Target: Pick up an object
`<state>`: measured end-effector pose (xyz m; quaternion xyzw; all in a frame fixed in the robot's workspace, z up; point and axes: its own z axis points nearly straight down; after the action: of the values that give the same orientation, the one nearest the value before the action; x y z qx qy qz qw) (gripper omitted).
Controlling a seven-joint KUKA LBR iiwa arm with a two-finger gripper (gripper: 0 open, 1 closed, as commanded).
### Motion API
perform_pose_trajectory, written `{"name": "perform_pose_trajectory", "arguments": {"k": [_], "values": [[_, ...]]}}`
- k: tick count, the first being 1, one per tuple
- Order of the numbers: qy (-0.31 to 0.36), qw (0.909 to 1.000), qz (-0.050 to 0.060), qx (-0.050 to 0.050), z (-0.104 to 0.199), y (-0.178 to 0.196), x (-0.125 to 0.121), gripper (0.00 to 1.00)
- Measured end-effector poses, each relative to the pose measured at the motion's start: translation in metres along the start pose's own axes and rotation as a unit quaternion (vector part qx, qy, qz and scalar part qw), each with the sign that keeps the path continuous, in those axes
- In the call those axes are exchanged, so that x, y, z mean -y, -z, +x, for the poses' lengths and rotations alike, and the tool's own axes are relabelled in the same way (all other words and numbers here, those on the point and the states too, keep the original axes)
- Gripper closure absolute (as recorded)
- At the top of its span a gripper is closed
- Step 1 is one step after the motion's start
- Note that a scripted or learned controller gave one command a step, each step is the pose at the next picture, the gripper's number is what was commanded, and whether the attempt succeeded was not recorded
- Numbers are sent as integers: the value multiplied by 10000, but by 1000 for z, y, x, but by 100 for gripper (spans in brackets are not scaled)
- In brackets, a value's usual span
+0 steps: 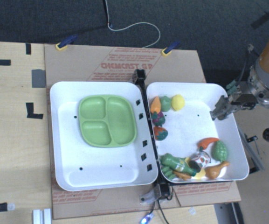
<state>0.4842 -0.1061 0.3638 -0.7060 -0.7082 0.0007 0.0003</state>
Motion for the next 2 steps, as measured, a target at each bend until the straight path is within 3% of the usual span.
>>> {"name": "perform_pose_trajectory", "arguments": {"k": [1, 2], "values": [[35, 10000, -31, -9, 73, 60, 0, 100], [12, 10000, -24, -4, 111, 93, -25, 100]]}}
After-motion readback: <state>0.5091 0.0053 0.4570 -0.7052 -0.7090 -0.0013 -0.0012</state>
